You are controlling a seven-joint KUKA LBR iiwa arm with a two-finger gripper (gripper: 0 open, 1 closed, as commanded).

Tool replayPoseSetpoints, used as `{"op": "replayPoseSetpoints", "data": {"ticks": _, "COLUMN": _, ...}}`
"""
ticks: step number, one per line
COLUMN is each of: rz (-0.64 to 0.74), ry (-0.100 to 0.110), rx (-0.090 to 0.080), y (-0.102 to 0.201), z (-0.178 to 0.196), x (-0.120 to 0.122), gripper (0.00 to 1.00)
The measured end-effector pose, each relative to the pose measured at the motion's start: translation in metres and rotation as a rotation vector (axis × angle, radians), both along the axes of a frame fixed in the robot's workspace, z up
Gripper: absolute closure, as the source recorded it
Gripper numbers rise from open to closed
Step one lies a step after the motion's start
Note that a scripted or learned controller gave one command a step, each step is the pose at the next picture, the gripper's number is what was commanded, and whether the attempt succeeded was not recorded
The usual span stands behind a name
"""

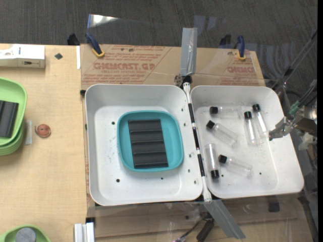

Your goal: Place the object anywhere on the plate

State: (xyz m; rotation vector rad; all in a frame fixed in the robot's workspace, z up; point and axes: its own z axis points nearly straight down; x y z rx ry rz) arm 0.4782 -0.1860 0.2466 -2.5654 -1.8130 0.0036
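Note:
A teal plate point(174, 135) with a black ridged insert point(147, 143) lies in the middle of the left bin point(101, 150). Several clear vials with black caps lie scattered in the right bin point(287, 180): one point(222, 132) near its centre, two point(249, 127) point(260, 118) standing side by side further right, one point(234, 166) toward the front, and one point(210, 161) along the left wall. My gripper point(276, 133) reaches in over the right bin's right wall, just right of the two side-by-side vials. I see nothing held in it.
A green tray point(11, 135) holding a dark block sits at the far left of the wooden bench, with a small brown disc point(43, 130) beside it and a white box point(22, 57) behind. Cardboard point(151, 64) clamped behind the bins.

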Motion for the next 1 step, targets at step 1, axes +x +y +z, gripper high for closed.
{"op": "replayPoseSetpoints", "data": {"ticks": 1, "rz": -0.114, "ry": 0.001, "rx": -0.001, "y": -0.0234, "z": 0.1110, "x": 0.0001, "gripper": 0.00}}
